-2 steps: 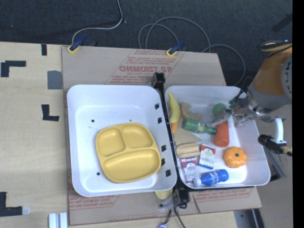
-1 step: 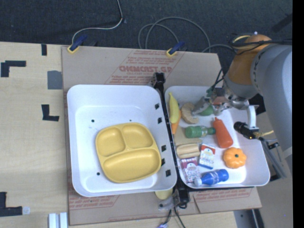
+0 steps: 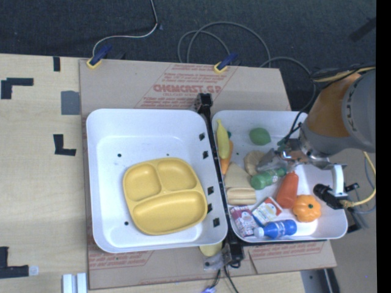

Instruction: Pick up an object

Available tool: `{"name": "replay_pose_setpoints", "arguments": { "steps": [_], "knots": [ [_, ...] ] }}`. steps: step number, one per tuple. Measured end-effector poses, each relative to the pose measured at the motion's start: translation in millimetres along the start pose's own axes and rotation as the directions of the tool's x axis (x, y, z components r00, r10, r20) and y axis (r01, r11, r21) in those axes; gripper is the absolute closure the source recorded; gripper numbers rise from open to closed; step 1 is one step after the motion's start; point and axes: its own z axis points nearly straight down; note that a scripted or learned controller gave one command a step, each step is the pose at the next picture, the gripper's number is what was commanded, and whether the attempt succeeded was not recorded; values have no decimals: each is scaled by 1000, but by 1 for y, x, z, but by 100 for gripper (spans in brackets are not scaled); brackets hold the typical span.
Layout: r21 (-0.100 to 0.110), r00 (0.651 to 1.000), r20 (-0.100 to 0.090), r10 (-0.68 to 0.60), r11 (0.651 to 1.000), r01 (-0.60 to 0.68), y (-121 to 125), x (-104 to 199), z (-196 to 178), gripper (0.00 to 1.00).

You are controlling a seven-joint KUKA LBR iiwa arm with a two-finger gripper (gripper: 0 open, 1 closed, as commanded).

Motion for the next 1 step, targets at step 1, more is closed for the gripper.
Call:
{"name": "replay_pose_setpoints", "arguments": {
  "steps": [1],
  "knots": [
    [-2, 1000, 0, 0, 1000, 0, -50, -18, 0, 0]
  ]
}}
